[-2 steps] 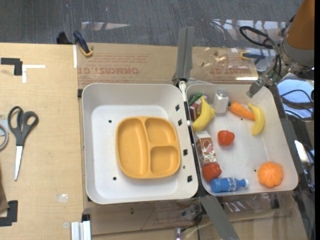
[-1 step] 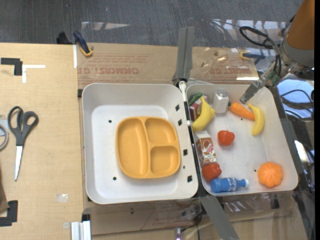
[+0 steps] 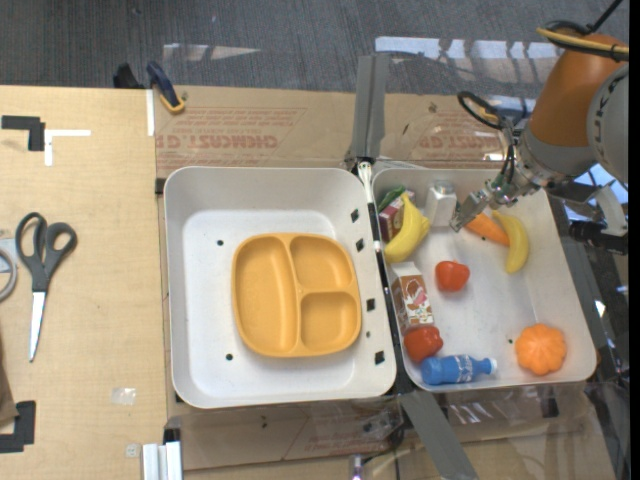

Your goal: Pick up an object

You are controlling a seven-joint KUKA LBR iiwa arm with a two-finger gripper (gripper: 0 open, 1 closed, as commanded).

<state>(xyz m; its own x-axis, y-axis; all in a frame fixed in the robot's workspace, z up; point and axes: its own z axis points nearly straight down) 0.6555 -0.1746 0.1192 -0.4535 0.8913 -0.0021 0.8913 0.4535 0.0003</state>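
In the camera view the gripper (image 3: 470, 213) hangs over the right bin (image 3: 575, 298), beside the carrot (image 3: 487, 228) and banana (image 3: 515, 240) — its opening unreadable, nothing visibly held. Crowded neighbours risk a glancing, slipping grasp.

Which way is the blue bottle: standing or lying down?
Lying down. The bottle rests on its side in the right bin, cap pointing right.

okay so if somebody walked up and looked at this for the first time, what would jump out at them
Probably the yellow divided plate, alone in the middle of the left bin. Then the bright clutter in the right bin: bananas, a tomato, an orange pumpkin, with the gripper down among them at the far end.
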